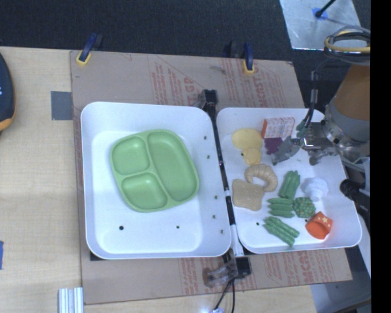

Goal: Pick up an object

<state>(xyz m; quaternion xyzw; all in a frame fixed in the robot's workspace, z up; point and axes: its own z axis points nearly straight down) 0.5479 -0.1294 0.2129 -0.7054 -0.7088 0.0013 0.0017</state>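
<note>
The end effector (288,150) hangs low over the right bin (352,240), seemingly touching a purple item (272,143) beside the red carton (278,127).

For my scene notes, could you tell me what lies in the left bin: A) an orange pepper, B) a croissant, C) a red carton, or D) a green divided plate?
D: the green divided plate lies alone in the left bin; the food items are in the right bin.

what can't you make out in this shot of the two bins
- Two-finger gripper, camera view: dark and blurred over the right white bin; open or shut is unclear.
- Small purple item: partly covered by the gripper; identity unclear.
- Red-and-white carton: print too small to read.
- Grey arm with orange band: cut off at the right.
</note>
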